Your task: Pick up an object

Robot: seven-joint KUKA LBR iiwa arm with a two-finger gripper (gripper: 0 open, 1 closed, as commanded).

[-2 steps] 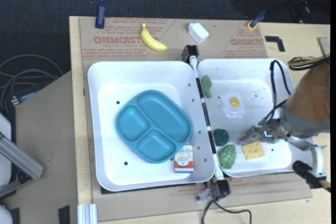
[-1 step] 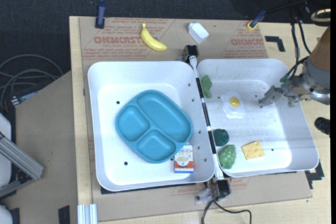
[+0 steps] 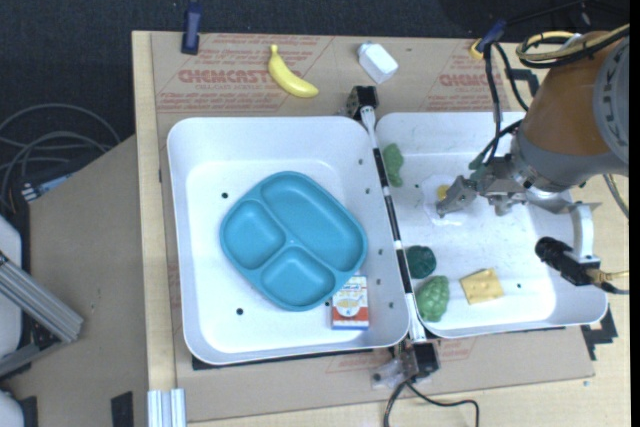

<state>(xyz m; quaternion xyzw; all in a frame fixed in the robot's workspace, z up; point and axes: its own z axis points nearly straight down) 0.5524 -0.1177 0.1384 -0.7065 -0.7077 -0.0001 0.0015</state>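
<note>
The end effector [image 3: 452, 198] hangs low over the right bin [image 3: 470, 130], its grey tips reaching toward the bin's left part. Whether they are spread or pressed together I cannot tell from this slant, and nothing shows between them. I judge this to be the approach step: no object is picked yet.

Closest to the tips, up and to their left against the dividing wall, lies a small green piece [image 3: 392, 163], its long axis running roughly along that wall. Below the tips, well apart, sit a dark green lump [image 3: 419, 261], a lighter leafy green one [image 3: 433, 297] just beneath it, and a yellow cheese-like block [image 3: 481, 287] to their right, its corners set slightly askew.

The next move calls for choosing one of these, centring over it and descending squarely.

Farther left, the other bin [image 3: 200, 150] holds a blue divided plate [image 3: 290, 240] and a small carton [image 3: 350, 305].
</note>
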